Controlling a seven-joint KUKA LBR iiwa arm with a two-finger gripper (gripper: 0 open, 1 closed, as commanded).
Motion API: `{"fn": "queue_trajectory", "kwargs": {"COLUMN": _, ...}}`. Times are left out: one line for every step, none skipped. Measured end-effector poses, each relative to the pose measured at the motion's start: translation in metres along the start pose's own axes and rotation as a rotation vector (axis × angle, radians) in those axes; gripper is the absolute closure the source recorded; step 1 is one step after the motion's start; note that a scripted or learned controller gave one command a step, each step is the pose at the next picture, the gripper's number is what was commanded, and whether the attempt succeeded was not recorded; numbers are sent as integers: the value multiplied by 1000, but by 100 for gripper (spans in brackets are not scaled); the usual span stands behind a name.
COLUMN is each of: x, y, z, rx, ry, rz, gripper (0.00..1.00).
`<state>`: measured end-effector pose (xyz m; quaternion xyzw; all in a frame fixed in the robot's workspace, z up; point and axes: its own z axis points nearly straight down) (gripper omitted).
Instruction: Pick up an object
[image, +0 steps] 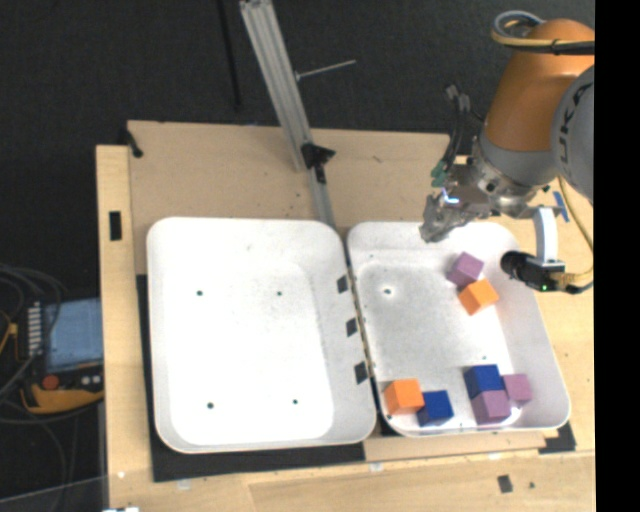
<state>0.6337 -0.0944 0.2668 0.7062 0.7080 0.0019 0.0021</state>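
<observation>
My gripper (436, 226) hangs over the far edge of the right bin (430, 330), below the orange-banded wrist. Nothing shows between its fingers. Just right of and below it lie a purple cube (465, 268) and an orange cube (479, 296), touching each other. At the bin's near edge sit an orange cube (404, 395) beside a blue cube (435, 407). Further right are a second blue cube (483, 380), a purple cube (491, 404) and a smaller purple cube (517, 387).
The left bin (245, 330) lies beside the right one, joined by black clips. A slanted metal rod (290, 110) rises behind the bins. A black cable fitting (530, 268) hangs by the right bin's far right corner.
</observation>
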Motion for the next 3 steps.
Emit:
{"fn": "queue_trajectory", "kwargs": {"x": 54, "y": -4, "z": 17, "rx": 6, "ry": 0, "rz": -3, "gripper": 100}}
{"fn": "queue_trajectory", "kwargs": {"x": 102, "y": -4, "z": 12, "rx": 4, "ry": 2, "rz": -5, "gripper": 100}}
{"fn": "queue_trajectory", "kwargs": {"x": 160, "y": -4, "z": 28, "rx": 7, "ry": 1, "rz": -4, "gripper": 100}}
